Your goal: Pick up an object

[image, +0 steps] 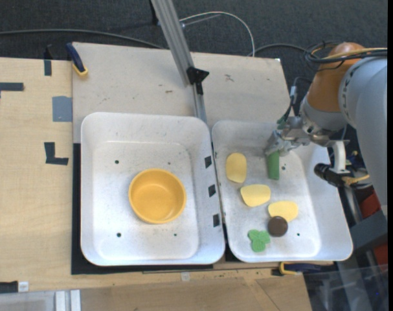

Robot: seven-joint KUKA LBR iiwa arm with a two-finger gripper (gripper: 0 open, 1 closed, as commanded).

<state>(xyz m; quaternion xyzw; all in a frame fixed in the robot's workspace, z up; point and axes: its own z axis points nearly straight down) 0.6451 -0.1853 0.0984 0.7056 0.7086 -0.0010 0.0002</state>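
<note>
Gripper [278, 149] low in right bin [325, 238] over upright green stick [273, 167], likely lining up a grasp, jaws' state can't tell, stick near yellow pieces [236, 167].

Robotics lab bench: grey industrial arm [368, 102] with orange band, two white bins [99, 173] side by side on plywood worktop [28, 148], tape markers, loose cables [228, 21], metal camera pole [173, 31].

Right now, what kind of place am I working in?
Probably a robotics lab's bin-picking bench: two white bins hold a yellow bowl and small toy pieces, tape marks dot the wooden bench, and cables trail behind.
</note>
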